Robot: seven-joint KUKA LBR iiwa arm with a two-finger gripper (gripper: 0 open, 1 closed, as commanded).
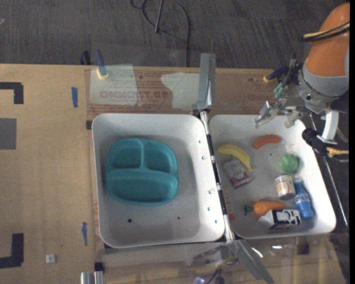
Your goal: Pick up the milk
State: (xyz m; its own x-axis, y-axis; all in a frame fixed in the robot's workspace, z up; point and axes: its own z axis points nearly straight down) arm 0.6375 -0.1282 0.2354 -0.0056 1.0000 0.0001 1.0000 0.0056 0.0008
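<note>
Two white bins (105,166), wood bench (44,183), dk carpet (66,28)

I see smooth glossy white plastic bins (105,133), matt teal plastic tray (142,171), printed carton milk (286,217), raw wood-look bench (44,166).

Location: robotics lab, my test station. Plywood counter (44,166) marked with black squares (11,93) and blue tape tabs (74,97); two white bins (105,133) bolted side by side; loose cables (161,16) on dark carpet at the far side; toy food and a teal divided tray (141,170) as test props.
</note>
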